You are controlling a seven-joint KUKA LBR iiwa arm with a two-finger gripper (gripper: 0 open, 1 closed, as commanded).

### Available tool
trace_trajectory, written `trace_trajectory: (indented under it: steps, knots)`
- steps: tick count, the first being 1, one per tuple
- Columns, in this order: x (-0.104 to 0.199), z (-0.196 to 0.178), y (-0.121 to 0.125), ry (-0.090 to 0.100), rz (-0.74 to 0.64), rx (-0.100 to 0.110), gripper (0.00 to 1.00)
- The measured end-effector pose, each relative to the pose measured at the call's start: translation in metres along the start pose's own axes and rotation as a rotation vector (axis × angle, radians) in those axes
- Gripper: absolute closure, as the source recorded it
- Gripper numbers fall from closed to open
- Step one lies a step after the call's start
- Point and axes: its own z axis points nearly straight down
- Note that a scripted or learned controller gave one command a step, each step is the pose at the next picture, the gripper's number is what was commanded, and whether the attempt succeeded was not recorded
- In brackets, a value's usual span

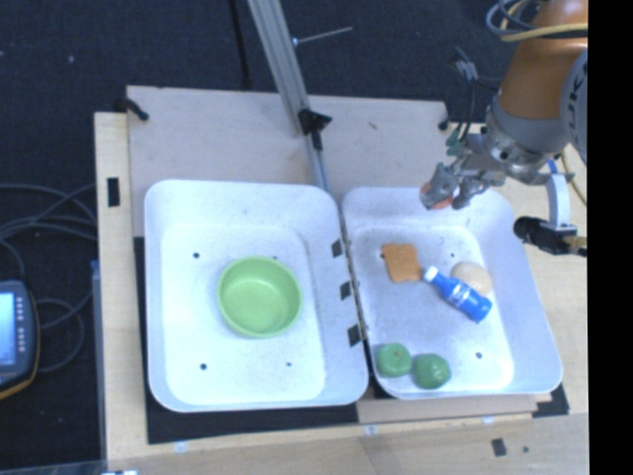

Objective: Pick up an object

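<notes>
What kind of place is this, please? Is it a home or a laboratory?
Probably a robotics laboratory, not a home. A robot arm reaches over two white bins on a plain bench, a metal pole rises from the bench, and a handheld control pendant with cables lies on the dark floor.

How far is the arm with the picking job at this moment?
Nothing looks picked yet. The gripper hangs over the far rim of the right bin. The blue bottle, tan square and two green round pieces lie in that bin. Descending and grasping one are left.
</notes>
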Motion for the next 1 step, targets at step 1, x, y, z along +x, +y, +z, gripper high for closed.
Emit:
trace_trajectory:
  steps: [1]
  knots:
    - [0.0513, 0.0148, 0.0025, 0.0, 0.0, 0.0, 1.0]
